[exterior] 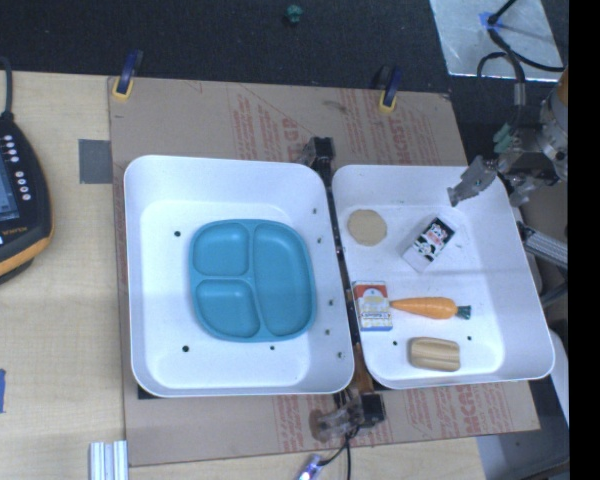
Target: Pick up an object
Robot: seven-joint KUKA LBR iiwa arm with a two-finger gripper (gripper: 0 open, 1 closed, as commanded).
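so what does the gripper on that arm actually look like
The gripper is a compact block of grey and black metal parts at the view's right edge, above the right bin, with a dark grey tip. Black cables loop just behind it. No markings are legible.

At the view's right edge shows the robot's wrist hardware: a cluster of grey and silver metal parts with dark joints and shadowed gaps between them. From it extends the end effector [472, 185], a slim grey piece with a dark tip. A sliver of orange shows at the upper right, above the metal cluster. Black cables loop above it. Finer markings and screws are too small to tell.
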